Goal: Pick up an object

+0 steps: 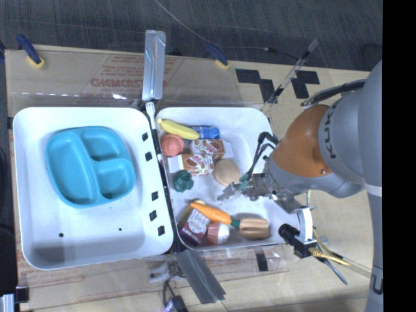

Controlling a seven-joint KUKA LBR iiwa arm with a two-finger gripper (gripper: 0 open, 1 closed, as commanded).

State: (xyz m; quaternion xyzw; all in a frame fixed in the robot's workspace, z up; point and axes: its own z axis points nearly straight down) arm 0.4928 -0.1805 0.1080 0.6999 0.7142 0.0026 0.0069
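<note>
Partial "KU" lettering on grey arm (344, 142) above right bin (250, 119).

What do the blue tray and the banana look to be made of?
The blue tray looks like moulded plastic: one even colour, rounded compartment walls, a soft sheen. The banana looks like a plastic toy, evenly yellow and smooth with a slight gloss, though rubber or foam can't be ruled out from this view.
</note>
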